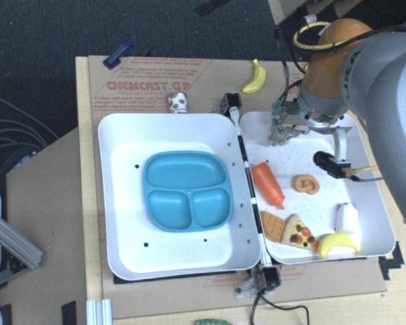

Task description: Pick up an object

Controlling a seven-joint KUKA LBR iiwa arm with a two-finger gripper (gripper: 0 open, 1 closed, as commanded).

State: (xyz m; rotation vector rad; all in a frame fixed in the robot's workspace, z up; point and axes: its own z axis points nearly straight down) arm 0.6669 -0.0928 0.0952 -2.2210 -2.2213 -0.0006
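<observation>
The claw (289,128) hangs over the right bin's (375,202) far left corner; its grip cannot be made out. An orange bottle (267,185) and a pretzel (305,184) lie nearer

Tray (187,189) in left bin (115,181); pretzel (305,184) in right bin (375,208).

A blue divided plate (187,199) lies in the left bin (115,181). The right bin (375,212) holds an orange bottle (268,185), pretzel (305,184), pizza slice (299,233) and banana (337,244). The gripper (287,128) hangs over its far corner.
</observation>
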